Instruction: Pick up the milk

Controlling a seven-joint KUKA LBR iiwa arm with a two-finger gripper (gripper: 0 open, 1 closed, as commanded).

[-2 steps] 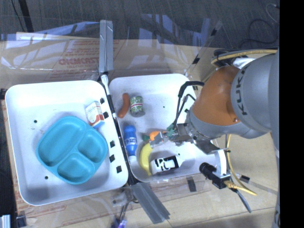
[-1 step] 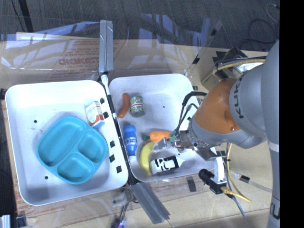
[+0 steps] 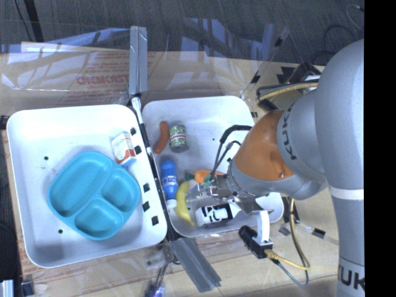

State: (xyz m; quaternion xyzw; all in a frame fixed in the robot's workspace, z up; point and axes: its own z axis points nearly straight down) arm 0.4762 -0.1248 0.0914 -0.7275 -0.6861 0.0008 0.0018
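While the arm hangs low over the right bin, this reads as the approach step, no grasp made.

camera view:
milk: small carton (image 3: 122,146), white with red print, in the left bin (image 3: 37,135), at its right wall toward the far corner, just beside the blue tray (image 3: 93,193).
pincer: the pincer (image 3: 213,193) is low in the right bin (image 3: 204,107), near its front edge, among a banana (image 3: 182,204), a blue bottle (image 3: 168,177) and a black-and-white pack (image 3: 213,214). Cannot tell if it is released or clenched; wrist hides it.
other items: sausage (image 3: 162,136) and green can (image 3: 178,137) toward the right bin's far side.
step: wrong bin for the milk; pincer well apart from the carton.
next: likely lift clear, cross the divider, descend over the carton without hitting wall or tray.
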